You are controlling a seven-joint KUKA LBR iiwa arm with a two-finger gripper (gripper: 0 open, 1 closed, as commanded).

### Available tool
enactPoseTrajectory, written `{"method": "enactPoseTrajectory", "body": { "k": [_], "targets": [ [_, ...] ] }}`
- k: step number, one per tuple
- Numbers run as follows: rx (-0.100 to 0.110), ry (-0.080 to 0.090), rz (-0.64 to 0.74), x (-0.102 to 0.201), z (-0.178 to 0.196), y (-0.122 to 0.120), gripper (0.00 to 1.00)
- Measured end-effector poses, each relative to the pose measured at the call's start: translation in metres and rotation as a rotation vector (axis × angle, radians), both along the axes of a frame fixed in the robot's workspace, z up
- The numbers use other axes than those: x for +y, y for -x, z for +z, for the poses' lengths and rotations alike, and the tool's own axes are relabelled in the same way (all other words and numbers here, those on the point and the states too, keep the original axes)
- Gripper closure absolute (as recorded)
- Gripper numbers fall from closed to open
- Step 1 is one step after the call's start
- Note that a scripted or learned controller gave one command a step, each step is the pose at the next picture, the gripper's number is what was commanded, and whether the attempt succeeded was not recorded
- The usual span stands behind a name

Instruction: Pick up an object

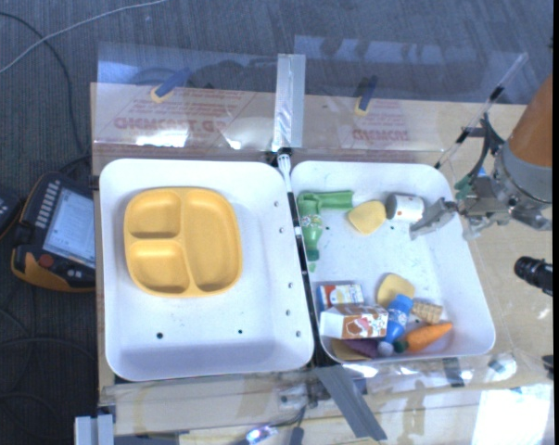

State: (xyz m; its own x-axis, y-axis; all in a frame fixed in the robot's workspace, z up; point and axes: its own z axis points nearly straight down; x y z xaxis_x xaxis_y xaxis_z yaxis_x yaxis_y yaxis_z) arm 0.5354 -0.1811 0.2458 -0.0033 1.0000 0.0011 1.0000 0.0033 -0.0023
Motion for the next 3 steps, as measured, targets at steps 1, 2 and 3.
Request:
{"method": "enactPoseTrajectory", "body": {
  "k": [1,2,3],
  "targets": [
    [0.002,0.000,-0.156,0.020,-0.128,0.052,0.00],
    [-0.008,-0.002,-0.322,0.019,-0.155,0.050,0.00],
    [-0.012,-0.002,-0.319,0.020,-0.146,0.047,1.00]
  ]
}}
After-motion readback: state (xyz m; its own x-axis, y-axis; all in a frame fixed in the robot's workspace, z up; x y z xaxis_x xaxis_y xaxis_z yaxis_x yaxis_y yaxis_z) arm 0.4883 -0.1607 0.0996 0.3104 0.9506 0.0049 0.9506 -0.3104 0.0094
